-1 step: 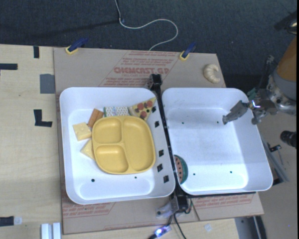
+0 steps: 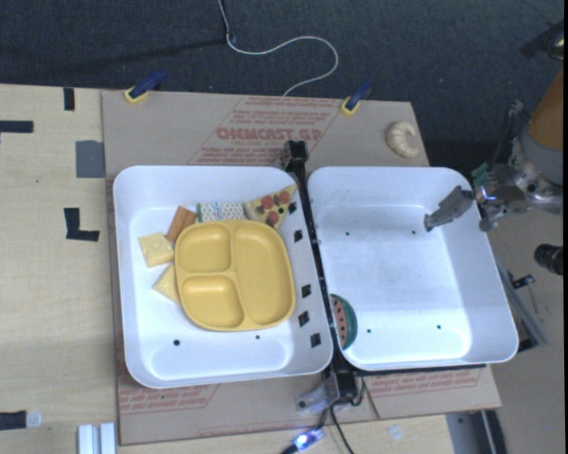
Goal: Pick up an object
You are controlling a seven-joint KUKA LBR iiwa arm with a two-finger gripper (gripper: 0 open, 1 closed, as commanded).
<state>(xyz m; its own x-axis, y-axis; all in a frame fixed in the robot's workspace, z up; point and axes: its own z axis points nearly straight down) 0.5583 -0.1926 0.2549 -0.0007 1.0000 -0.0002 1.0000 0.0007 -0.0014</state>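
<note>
A yellow divided plate [image 2: 235, 274] lies in the left bin [image 2: 137, 348]. Small flat pieces poke out around its upper left: a tan square [image 2: 155, 249], an orange-brown piece [image 2: 181, 221], a patterned card [image 2: 221, 211] and a pizza-like slice [image 2: 275, 203]. A round dark-green item [image 2: 344, 319] rests against the left wall of the right bin [image 2: 473, 339]. My gripper [image 2: 466, 214] hovers over the right bin's upper right edge, far from all of these. It is open, one grey finger [image 2: 445, 212] slanting down-left, with nothing between the fingers.
A cream rounded lump [image 2: 403, 138] sits on the cardboard behind the right bin. Blue and yellow clips [image 2: 357, 94] hold the cardboard's back edge. A white cable [image 2: 284, 50] loops on the dark floor beyond. Black clamps [image 2: 295, 154] join the bins at the middle.
</note>
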